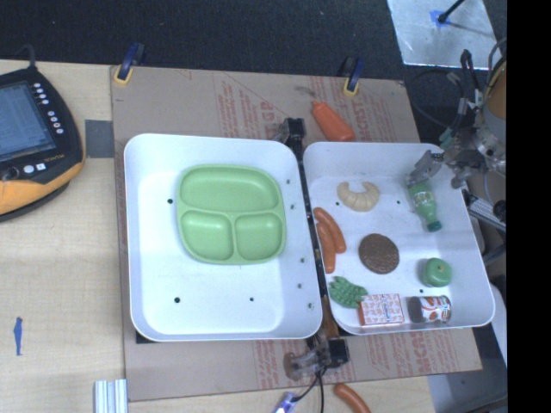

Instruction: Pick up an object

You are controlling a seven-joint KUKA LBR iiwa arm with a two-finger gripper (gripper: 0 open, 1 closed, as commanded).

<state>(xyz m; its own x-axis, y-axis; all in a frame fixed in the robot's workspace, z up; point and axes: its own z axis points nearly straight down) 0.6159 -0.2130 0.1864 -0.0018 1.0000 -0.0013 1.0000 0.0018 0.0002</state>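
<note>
The right bin (469, 231) holds several small objects: a croissant (357, 194), two sausages (329, 235), a brown round cookie (379, 253), a green bottle (425, 207), a green round fruit (436, 272), a leafy green piece (347, 292), a red-and-white box (380, 309) and a can (429, 309). My gripper (439, 170) hangs over the bin's far right corner, just above the top of the green bottle. It is open, with nothing between its fingers (421, 168).
The left bin (146, 265) holds a green divided plate (231, 213). An orange carrot (331, 120) lies on the cardboard beyond the right bin, and another orange piece (351, 396) lies at the front edge. A teach pendant (34, 136) rests at far left.
</note>
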